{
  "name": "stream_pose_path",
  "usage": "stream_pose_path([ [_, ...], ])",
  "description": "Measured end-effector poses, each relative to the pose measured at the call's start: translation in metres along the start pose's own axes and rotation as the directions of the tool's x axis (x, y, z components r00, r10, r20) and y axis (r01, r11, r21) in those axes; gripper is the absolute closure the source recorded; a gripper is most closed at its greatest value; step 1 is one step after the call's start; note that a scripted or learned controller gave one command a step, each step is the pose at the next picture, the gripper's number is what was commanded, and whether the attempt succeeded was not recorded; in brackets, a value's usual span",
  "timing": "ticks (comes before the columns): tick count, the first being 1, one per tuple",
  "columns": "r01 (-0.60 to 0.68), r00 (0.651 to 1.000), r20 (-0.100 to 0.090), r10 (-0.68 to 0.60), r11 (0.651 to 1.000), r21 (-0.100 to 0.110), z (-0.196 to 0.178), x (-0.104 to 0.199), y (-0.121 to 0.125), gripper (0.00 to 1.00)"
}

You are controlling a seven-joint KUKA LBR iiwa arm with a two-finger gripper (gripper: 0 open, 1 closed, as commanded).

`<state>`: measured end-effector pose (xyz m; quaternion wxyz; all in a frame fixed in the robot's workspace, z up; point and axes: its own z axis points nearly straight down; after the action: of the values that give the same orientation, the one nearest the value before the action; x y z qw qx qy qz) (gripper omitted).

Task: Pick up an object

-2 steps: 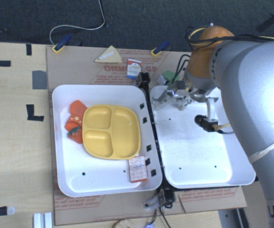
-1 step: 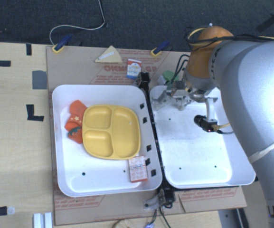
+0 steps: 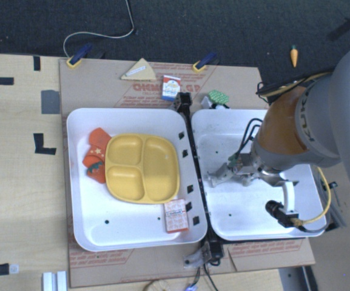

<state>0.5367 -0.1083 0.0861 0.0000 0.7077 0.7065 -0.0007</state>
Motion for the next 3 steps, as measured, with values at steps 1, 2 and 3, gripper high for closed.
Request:
stream_pose_path([
  [1, 0.001, 1.0, 0.001, -0.001, 1.0, -0.001, -0.022, -0.068, 0.023, 0.0],
  [2, 0.004, 1.0, -0.001, -0.004, 1.0, -0.003, 0.0, 0.012, 0.018, 0.0],
  [3, 0.003, 1.0, 0.001, -0.003, 1.0, -0.003, -0.078, -0.004, 0.07, 0.0],
])
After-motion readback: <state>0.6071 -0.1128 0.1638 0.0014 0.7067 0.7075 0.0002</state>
